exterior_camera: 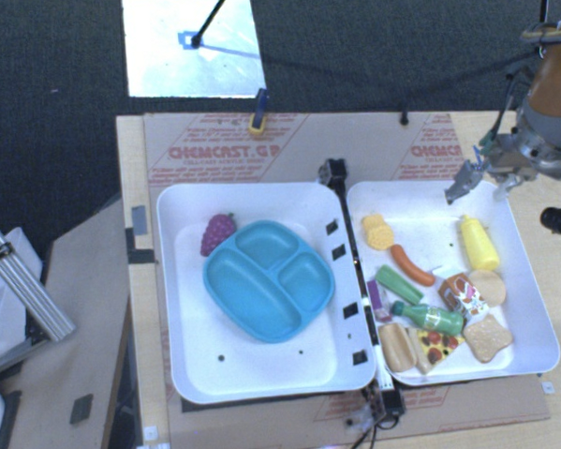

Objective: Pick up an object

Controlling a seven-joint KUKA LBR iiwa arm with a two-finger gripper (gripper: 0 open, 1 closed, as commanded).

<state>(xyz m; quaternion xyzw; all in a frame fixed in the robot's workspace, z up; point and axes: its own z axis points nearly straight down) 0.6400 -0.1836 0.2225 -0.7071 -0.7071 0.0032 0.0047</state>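
Camera view: gripper [468, 183] hangs above right bin [537, 280], at bin's 12 o'clock; whether hand open or closed, cannot tell. Nothing held. Approach step. Nearest candidate: yellow bottle [479, 242], at gripper's 5 o'clock. Next move calls for descent over bottle, then closing on it.

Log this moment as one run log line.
gripper: above right bin's far edge, holding nothing | yellow bottle: lying in bin | blue plate: left bin

The bench [138, 273] bears a printed board [230, 148] (red lettering), on which two white bins [189, 364] sit side by side.
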